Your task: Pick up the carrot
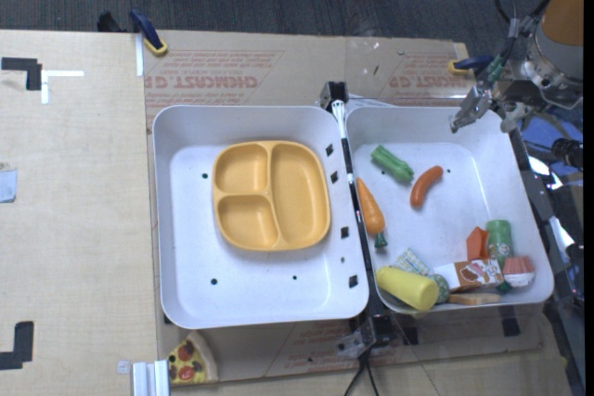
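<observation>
The carrot [370, 208] is orange with a small green top at its near end. It lies in the right bin [483, 158], lengthwise against that bin's left wall. My gripper [484, 120] hangs over the far right corner of the same bin, well away from the carrot, up and to the right of it. Its two dark fingers stand apart, open, with nothing between them.
Also in the right bin are a green vegetable [392, 163], a red-orange sausage [426, 185], a yellow cylinder [408, 287], a green bottle [498, 239] and small packets [483, 274] at the near right. The left bin [176, 227] holds a yellow divided plate [272, 195].
</observation>
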